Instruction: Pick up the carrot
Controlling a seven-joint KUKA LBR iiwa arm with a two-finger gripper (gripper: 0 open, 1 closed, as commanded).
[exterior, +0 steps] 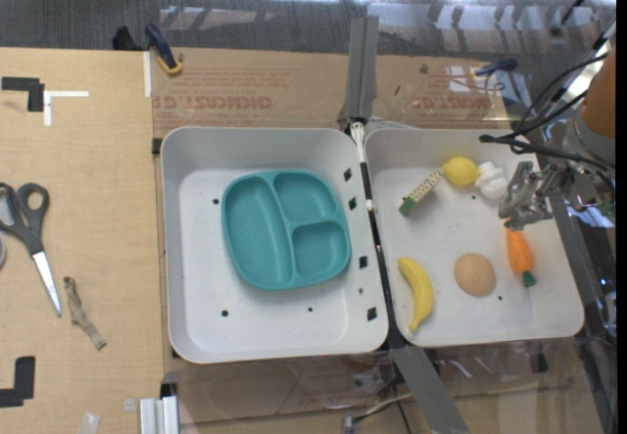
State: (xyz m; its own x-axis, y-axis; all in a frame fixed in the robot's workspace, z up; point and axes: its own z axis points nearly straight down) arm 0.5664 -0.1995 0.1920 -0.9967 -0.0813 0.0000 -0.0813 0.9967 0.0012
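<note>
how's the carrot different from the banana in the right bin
The carrot is orange with a green end; the banana is plain yellow. The carrot is short and straight, the banana longer and curved. The carrot lies by the bin's right side, just below the end effector; the banana lies near the left wall. Both lie flat in the right bin.
</note>
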